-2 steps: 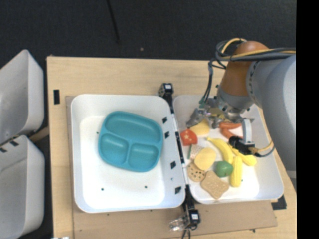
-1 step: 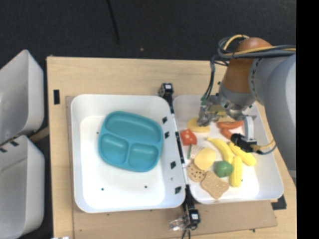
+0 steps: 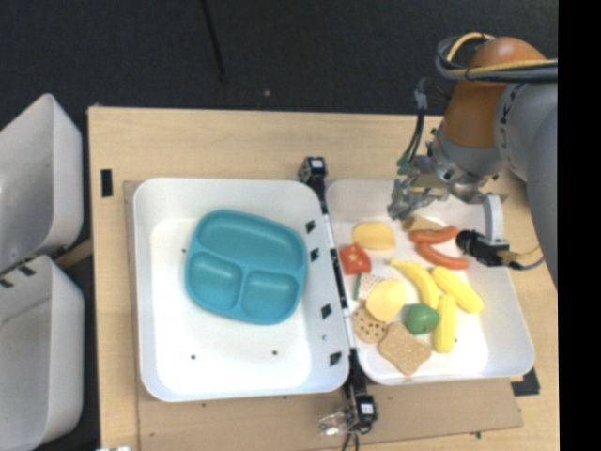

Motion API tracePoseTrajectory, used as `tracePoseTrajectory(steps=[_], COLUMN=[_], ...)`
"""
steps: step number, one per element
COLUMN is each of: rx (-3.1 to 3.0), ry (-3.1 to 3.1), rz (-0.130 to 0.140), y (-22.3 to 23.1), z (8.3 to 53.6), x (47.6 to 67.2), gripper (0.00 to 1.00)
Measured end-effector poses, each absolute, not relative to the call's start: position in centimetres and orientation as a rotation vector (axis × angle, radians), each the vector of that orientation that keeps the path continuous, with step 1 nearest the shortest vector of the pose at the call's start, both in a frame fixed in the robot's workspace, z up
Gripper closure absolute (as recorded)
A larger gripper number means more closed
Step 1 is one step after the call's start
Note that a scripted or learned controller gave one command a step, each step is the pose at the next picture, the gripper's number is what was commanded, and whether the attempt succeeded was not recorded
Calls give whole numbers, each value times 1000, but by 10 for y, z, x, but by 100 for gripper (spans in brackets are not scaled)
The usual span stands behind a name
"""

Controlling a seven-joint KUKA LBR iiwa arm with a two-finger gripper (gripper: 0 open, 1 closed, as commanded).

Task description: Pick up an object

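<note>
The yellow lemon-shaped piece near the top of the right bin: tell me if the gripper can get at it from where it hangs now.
Probably yes. The yellow piece lies exposed, nothing on top, and the gripper hangs just up and right of it. The red piece sits close on its lower left, which may crowd a finger.

You have a pale wooden bench (image 3: 225, 139) carrying two shallow white bins side by side, touching along their inner rims near the middle of the surface; the left bin (image 3: 155, 346) sits toward the bench's left edge, the right bin (image 3: 502, 346) reaches almost to its right edge. Bare wood shows along the far edge and down the left edge, where a small black mark (image 3: 106, 182) lies near the far left corner; small black clips (image 3: 313, 168) sit where the two bins meet at the far side, and another (image 3: 362, 407) at the near edge.
</note>
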State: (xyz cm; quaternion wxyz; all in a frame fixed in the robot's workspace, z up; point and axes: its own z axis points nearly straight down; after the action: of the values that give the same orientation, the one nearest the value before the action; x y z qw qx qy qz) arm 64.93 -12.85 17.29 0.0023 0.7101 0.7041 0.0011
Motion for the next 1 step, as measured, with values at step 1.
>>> tracePoseTrajectory(steps=[1], rx=[2214], ry=[2224], rz=[3], y=[-124], z=[217], x=[652], gripper=[100])
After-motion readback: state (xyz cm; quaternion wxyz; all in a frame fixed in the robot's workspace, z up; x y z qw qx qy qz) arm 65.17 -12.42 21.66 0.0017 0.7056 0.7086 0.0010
